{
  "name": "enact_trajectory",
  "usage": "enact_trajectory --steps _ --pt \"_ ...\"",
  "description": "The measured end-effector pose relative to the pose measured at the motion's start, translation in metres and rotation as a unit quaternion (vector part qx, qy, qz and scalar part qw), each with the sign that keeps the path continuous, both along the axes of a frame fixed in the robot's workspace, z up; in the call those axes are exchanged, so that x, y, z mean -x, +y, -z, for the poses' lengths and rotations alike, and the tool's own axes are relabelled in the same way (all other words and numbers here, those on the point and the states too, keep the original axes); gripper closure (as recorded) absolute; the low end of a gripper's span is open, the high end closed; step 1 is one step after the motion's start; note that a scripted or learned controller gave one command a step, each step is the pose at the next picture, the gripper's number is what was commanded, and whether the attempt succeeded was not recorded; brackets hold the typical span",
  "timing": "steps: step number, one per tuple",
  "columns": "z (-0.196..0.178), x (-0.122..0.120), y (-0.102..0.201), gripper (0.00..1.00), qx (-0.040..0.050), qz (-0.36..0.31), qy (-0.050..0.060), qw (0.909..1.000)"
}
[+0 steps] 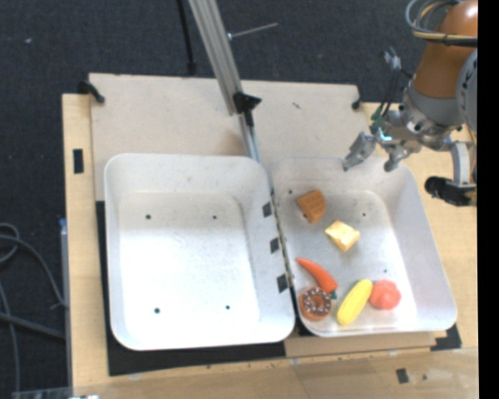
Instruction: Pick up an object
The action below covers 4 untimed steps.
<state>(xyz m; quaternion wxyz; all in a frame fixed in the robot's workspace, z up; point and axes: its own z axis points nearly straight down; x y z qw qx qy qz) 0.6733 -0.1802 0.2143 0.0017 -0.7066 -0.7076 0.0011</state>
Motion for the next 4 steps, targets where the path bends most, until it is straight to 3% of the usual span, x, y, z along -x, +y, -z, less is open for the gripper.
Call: enact_trajectory --steps 1,3,4 --pt "-0.004 -0.001 -0.001 0.0 0.0024 -0.001 -0.002 1.0" --pt "0.109 -0.005 -0.003 0.0 0.002 -0.004 0.0 1.0" --pt "0.093 -0.007 -0.005 1.0 0.005 -0.006 -0.005 1.0"
